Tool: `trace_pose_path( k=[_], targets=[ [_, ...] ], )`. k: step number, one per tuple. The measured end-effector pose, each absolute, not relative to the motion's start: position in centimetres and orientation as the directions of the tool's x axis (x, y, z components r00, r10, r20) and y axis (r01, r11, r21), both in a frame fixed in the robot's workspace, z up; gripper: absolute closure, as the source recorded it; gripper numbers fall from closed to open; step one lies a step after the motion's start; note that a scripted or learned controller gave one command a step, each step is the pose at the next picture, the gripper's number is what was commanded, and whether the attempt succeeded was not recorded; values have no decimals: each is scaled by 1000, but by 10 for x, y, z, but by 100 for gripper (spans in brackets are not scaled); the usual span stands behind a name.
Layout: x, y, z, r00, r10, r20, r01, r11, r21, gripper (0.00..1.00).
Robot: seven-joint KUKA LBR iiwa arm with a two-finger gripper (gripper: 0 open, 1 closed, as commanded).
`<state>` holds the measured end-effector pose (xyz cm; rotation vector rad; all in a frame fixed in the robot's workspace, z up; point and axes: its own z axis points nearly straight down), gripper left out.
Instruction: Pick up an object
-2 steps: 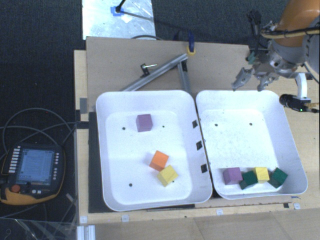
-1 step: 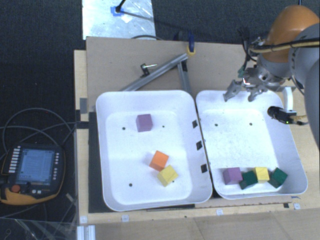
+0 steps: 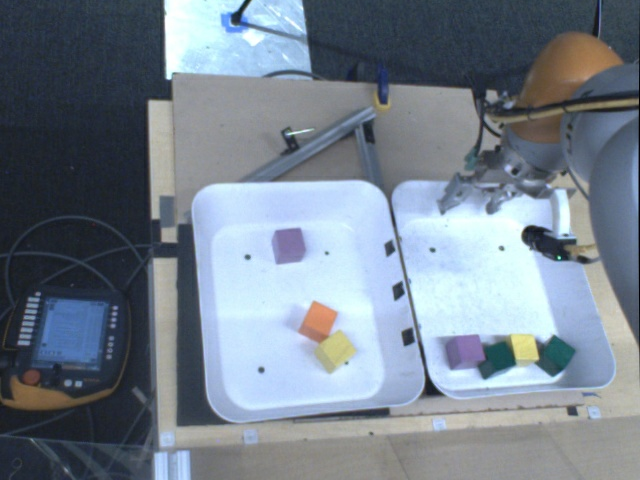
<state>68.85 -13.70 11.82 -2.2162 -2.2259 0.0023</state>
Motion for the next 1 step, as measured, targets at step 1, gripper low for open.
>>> trace_pose_path(
  k=[1],
  targets=[
    [691,-137,133,-7,1000,-2,1000,7,6,100]
  ],
)
